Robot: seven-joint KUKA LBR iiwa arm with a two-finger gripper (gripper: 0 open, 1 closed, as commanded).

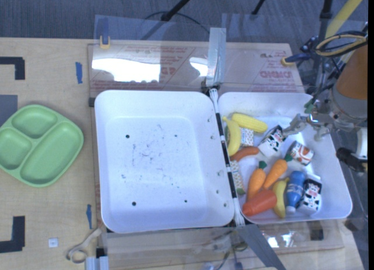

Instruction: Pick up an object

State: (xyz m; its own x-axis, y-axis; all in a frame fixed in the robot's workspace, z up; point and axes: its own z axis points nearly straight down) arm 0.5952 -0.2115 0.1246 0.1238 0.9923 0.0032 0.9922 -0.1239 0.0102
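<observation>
The right bin point(336, 166) holds a pile of toy food. A yellow corn cob point(248, 122) and a banana point(232, 138) lie at its far left. A cow-patterned carton point(272, 141) and a small white and orange can point(301, 153) sit in the middle. Nearer the front are two carrots point(277, 172), a red pepper point(259, 203), a blue bottle point(295, 187) and a second cow-patterned carton point(312, 196). My gripper point(311, 122) hangs over the bin's far right part, just above and to the right of the first carton and the can, with nothing seen in it.
The left bin point(158, 152) adjoins the right bin along a shared middle rim. A green divided plate point(38, 144) lies on the bench at far left. Clear plastic walls point(175, 58) stand behind both bins. Cables and stand legs crowd the back right.
</observation>
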